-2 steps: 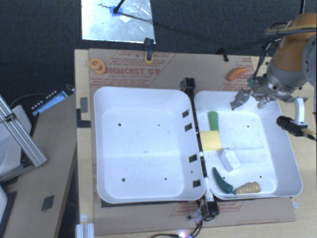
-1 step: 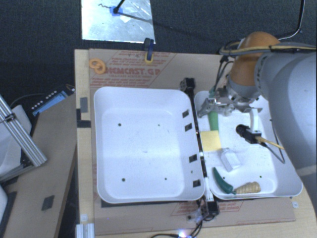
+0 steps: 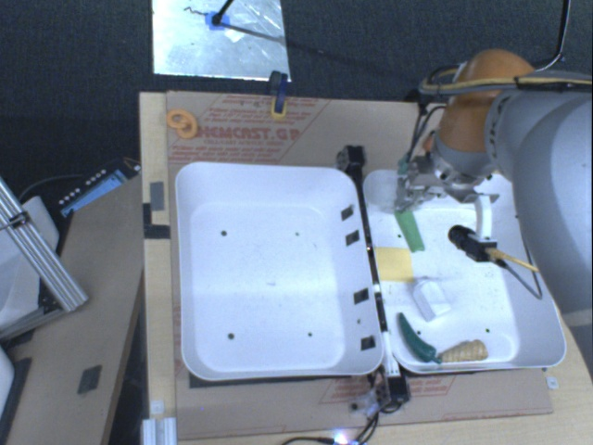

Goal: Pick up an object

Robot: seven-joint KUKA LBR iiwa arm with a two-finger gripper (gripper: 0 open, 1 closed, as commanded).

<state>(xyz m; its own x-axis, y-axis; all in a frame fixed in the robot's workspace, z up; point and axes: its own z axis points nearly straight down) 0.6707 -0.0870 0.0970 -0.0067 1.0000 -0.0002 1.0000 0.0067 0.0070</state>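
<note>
Two white bins: beside the left bin (image 3: 269, 276), the right bin (image 3: 486, 309) holds five things: one green strip (image 3: 411, 232), one yellow square (image 3: 393, 264), one white block (image 3: 429, 299), one dark-green curved tool (image 3: 417, 338) and one tan cone (image 3: 461, 350). The gripper (image 3: 408, 202) meets the green strip's far end; I cannot tell whether it is open or clamped on it.

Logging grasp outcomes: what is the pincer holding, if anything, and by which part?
Cannot tell. The green strip has its upper end at the pincer, but a clamp on it isn't visible.
</note>
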